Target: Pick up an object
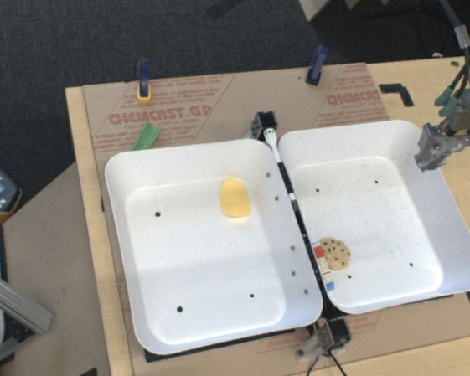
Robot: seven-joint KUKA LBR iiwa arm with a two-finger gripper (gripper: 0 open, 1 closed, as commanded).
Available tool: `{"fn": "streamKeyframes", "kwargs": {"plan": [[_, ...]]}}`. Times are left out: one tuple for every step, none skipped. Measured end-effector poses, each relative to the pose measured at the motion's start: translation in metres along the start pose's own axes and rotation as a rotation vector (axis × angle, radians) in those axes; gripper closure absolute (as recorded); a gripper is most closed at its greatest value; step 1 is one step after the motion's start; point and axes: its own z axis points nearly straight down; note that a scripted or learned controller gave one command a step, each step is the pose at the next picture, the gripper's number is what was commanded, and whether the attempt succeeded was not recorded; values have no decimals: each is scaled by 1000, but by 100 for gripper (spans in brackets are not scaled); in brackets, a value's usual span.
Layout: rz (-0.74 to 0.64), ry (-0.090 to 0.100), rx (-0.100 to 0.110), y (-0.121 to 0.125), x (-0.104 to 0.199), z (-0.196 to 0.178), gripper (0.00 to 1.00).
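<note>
Cookie (336, 253), round and speckled, lies flat in the right bin (447, 272), close against its left wall and toward the near edge, beside a small red-and-white label too small to read. Open white floor spreads right of it. Farther back, the left bin (149, 319) holds a yellow oblong piece (234, 198), long axis running near to far. The gripper (428, 155) hovers at the right bin's far right rim; its state is unclear. Beyond, the board reads "CHEMCAST GP".

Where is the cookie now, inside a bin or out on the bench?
Inside. The cookie lies flat on the floor of the right bin, near its left wall, apart from the gripper at that bin's right rim.
</note>
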Motion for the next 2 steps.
{"fn": "streamKeyframes", "kwargs": {"plan": [[-4, 1, 4, -17, 85, 128, 100], [16, -5, -7, -16, -26, 163, 100]]}}
